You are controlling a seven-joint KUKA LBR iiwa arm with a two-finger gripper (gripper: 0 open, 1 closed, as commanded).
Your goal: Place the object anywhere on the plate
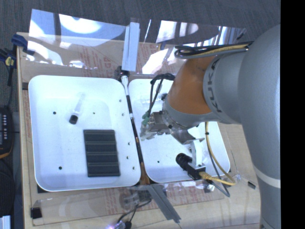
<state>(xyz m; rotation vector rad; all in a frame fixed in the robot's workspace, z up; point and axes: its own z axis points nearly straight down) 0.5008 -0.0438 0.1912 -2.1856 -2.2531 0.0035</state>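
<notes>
The arm hides much of the right bin, and its bulk runs past the frame's right edge.

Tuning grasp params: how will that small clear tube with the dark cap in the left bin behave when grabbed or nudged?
The tube lies on its side, so it will probably roll if nudged. It looks small and clear, so likely light and slick.

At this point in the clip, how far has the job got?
Nothing looks placed yet. The small clear tube with a dark cap lies loose in the left bin, apart from the dark ridged plate in the same bin. In hand: the arm is over the right bin, its claw low near the divider; any grip is unclear. Left: getting an object onto that plate.
</notes>
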